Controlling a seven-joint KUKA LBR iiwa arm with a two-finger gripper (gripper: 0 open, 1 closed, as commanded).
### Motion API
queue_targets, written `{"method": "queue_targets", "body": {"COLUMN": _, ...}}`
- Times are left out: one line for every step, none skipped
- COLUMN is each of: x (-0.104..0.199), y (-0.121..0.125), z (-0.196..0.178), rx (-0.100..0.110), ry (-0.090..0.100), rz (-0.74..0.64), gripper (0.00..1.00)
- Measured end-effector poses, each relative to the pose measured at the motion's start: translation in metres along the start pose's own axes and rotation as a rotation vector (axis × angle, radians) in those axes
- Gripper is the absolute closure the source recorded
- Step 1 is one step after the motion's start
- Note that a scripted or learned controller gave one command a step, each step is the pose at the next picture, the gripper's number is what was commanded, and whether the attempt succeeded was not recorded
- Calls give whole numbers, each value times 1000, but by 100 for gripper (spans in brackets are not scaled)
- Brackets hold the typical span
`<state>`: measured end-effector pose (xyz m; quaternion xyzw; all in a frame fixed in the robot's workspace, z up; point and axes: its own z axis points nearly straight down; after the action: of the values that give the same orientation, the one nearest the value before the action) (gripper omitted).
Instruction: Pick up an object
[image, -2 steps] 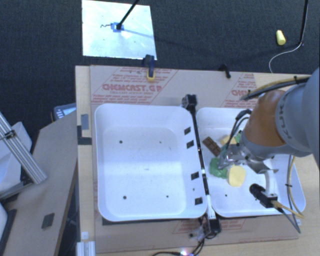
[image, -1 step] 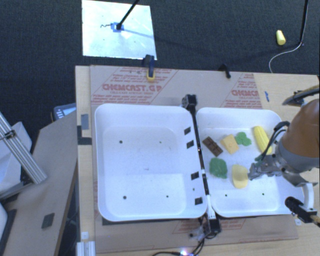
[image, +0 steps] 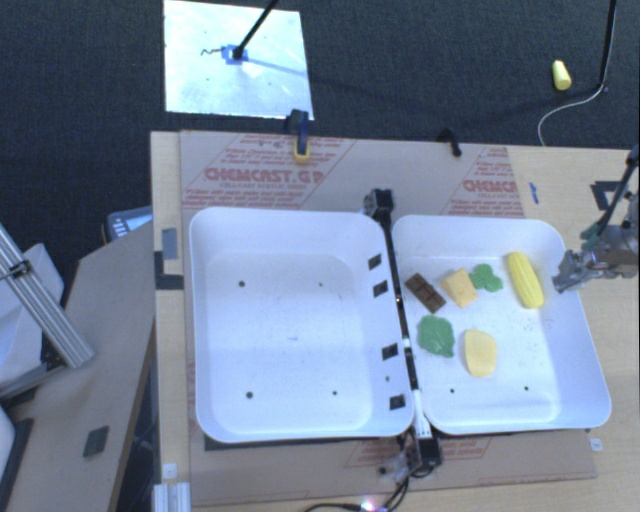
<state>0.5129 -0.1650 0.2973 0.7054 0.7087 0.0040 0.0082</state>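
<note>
Toy food lies in the right bin (image: 585, 385) while the gripper (image: 572, 272) hangs at that bin's 3 o'clock rim.

Nearest the camera, at the bin's 6 o'clock, lies a yellow oval piece (image: 480, 353), with a green leafy piece (image: 436, 335) just beside it at its 10 o'clock. Farther back a brown chocolate bar (image: 425, 292) sits at 9 o'clock near the divider, then a yellow block (image: 460, 288) touching a small green piece (image: 486, 278). The corn cob (image: 525, 279) lies at 2 o'clock, just beside the gripper. Whether its fingers are spread or pressed together cannot be told; nothing visibly sits between them. The left bin (image: 215, 240) stands alongside.
</note>
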Motion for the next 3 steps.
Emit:
{"method": "queue_targets", "body": {"x": 21, "y": -30, "z": 123, "rx": 26, "ry": 9, "rz": 3, "gripper": 100}}
{"method": "queue_targets", "body": {"x": 81, "y": -9, "z": 217, "rx": 17, "ry": 8, "rz": -3, "gripper": 100}}
{"method": "queue_targets", "body": {"x": 150, "y": 26, "z": 107, "rx": 6, "ry": 7, "rz": -7, "gripper": 100}}
